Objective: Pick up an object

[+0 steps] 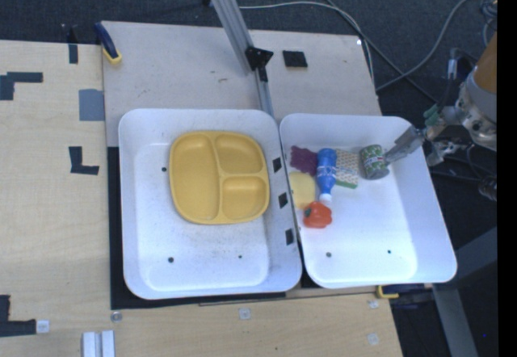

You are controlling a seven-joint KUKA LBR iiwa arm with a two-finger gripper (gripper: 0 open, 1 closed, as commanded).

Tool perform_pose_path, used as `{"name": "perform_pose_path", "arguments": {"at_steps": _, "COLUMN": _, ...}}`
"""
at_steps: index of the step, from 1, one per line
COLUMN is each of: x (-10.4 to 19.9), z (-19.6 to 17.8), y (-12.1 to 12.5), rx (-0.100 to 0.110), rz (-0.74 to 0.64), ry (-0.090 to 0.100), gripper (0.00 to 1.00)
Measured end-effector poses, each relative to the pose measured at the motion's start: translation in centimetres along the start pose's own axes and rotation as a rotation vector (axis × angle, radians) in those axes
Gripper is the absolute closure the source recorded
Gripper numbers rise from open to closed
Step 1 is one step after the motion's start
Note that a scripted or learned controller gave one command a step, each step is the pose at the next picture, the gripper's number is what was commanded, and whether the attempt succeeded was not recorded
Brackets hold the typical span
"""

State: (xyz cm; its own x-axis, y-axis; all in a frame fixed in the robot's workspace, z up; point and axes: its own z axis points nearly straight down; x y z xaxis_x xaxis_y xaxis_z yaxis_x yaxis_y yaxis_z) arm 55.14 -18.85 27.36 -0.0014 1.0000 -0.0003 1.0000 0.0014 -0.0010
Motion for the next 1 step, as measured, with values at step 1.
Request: {"name": "perform_pose_path", "arguments": {"at_steps": 1, "x": 0.64, "z": 4.63, "y": 0.35, "rx": 0.005, "rz": 0.000, "ry": 0.001, "gripper": 0.00}}
